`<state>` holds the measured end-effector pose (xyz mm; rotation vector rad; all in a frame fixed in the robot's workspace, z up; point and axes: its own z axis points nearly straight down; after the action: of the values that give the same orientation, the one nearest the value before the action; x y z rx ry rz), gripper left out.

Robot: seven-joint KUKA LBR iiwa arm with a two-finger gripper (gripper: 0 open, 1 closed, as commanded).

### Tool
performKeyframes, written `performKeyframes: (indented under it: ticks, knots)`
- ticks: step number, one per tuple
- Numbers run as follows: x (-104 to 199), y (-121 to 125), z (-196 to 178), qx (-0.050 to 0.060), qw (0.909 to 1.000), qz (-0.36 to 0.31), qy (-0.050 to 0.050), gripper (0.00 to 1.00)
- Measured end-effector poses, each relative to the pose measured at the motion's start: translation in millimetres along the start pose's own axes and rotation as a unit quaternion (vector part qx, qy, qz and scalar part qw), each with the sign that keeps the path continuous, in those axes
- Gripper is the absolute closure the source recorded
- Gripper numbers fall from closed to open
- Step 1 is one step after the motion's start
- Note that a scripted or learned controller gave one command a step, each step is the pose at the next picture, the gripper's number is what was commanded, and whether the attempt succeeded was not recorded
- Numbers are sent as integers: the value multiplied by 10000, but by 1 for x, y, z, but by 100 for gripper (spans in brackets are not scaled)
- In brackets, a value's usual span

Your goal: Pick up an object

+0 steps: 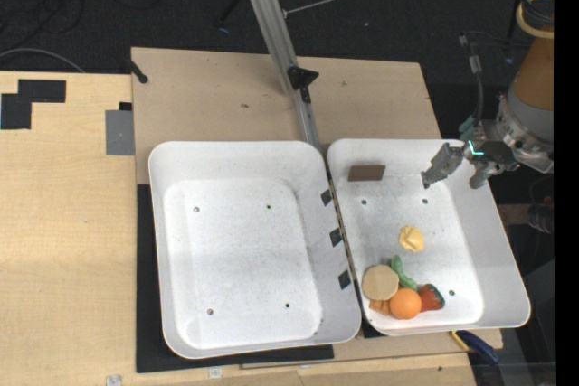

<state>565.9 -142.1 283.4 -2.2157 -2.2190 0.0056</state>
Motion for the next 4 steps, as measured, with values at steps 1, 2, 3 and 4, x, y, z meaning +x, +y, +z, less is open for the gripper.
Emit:
performKeyframes:
  ticks: [1,2,3,4]
  knots:
    - [-1,0,-2,-21,10000,11,-4,0]
    - [-9,-6,50,7,10000,11,0,0]
    - [-8,-5,114,11,10000,8,4,0]
    - [-8,-15,175,16,10000,12,7,0]
